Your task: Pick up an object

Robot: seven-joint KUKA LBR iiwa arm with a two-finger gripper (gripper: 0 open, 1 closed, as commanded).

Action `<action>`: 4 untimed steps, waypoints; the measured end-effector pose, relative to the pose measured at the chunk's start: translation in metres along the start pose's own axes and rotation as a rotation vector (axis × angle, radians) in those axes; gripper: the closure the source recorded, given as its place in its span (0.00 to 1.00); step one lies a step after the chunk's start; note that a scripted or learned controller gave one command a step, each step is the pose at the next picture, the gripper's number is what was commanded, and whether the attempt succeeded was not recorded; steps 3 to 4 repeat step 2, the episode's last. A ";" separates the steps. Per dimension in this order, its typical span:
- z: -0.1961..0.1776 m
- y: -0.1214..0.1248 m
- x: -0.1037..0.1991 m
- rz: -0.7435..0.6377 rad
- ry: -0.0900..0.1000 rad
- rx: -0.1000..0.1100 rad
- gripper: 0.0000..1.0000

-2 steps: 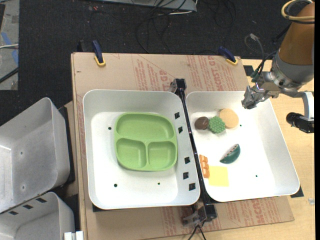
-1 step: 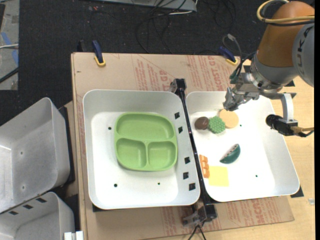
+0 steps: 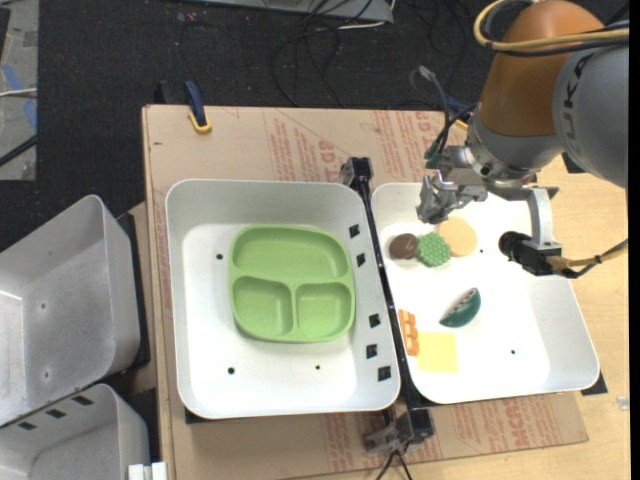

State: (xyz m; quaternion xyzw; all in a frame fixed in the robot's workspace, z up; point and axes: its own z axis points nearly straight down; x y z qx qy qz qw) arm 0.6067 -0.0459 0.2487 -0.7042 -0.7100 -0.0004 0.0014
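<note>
The right bin (image 3: 545, 353) holds a brown round piece (image 3: 403, 246), a green bumpy ball (image 3: 434, 250), a tan disc (image 3: 458, 236), a dark green wedge (image 3: 462, 308), a yellow square (image 3: 437, 352) and a small orange piece (image 3: 408, 321). My gripper (image 3: 437, 206) hangs over the bin's back left part, just behind the green ball and the tan disc. Nothing shows between its fingers.
The left bin (image 3: 200, 368) holds a light green divided tray (image 3: 292, 283). A black divider with clips runs between the two bins (image 3: 380, 298). Grey tubs (image 3: 60, 308) stand off the bench at the left.
</note>
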 end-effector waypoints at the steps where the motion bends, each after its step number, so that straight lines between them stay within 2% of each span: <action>1: -0.003 -0.012 0.060 -0.001 0.000 0.001 1.00; 2: 0.007 -0.025 0.103 0.001 -0.001 0.002 1.00; 4: 0.007 -0.025 0.103 0.001 -0.001 0.002 1.00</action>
